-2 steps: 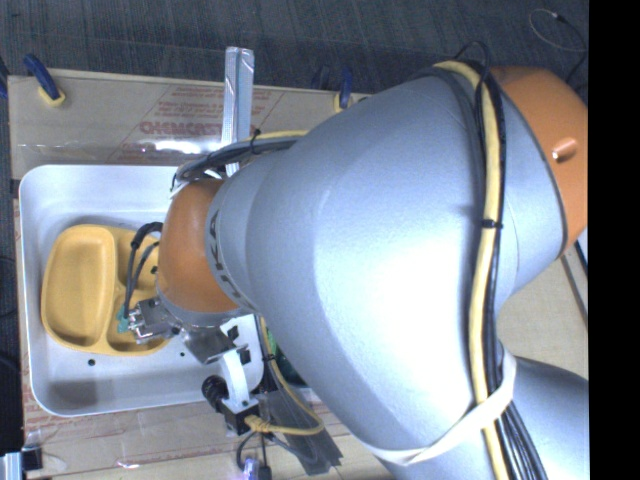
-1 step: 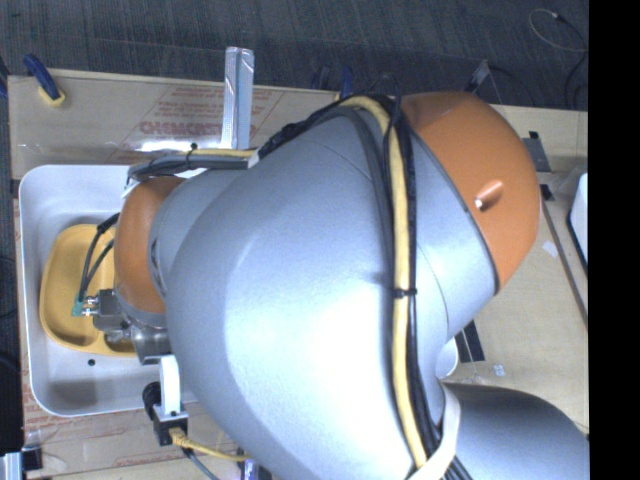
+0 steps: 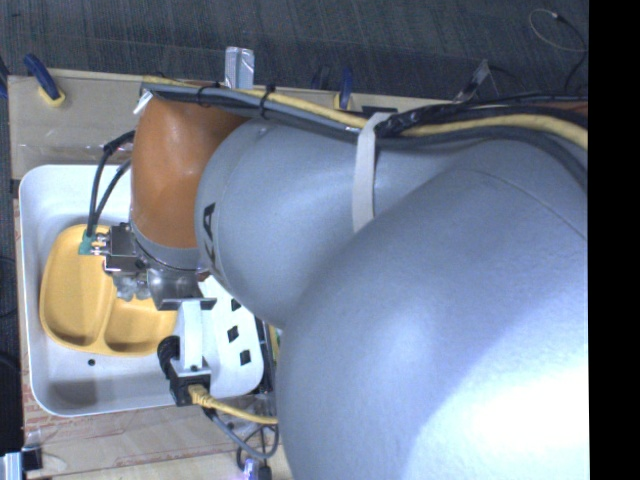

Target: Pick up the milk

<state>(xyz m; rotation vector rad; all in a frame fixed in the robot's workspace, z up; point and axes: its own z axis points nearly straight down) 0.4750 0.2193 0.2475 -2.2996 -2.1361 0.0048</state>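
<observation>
Dark floor (image 3: 300, 18) up top, wooden bench (image 3: 90, 108) below it, and honestly the grey arm (image 3: 420, 298) hogs most of the frame. I can't tell if the jaws are open or clamped, since the wrist end is buried down in the white bin (image 3: 40, 198) at lower left. Right beside it sits a white thing with black patches (image 3: 232, 343), tucked under the arm. My guess is that's the milk, but I can't say for sure. Left of it lies a yellow molded piece (image 3: 75, 298). Further out, the orange band (image 3: 170, 178) and cables (image 3: 480, 126) run along the top. If it's a carton, I'd expect it to be light, smooth and dentable, so grab the flat sides mid-body.
</observation>
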